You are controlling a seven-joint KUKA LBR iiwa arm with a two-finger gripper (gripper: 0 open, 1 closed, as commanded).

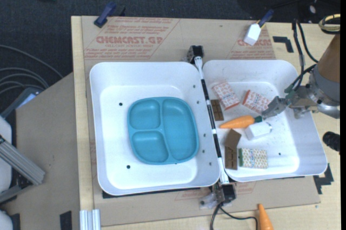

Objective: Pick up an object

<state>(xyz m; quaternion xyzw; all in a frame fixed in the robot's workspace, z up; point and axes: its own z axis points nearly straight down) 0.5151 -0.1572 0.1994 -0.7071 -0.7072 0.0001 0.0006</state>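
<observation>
I see the table [162,40] carrying both bins: the left bin [108,88] holds a teal divided plate [162,130]; the right bin [303,159] gathers small pickable items. My end effector [270,110] hovers beside the carrot [236,122]; I cannot tell its state.
</observation>
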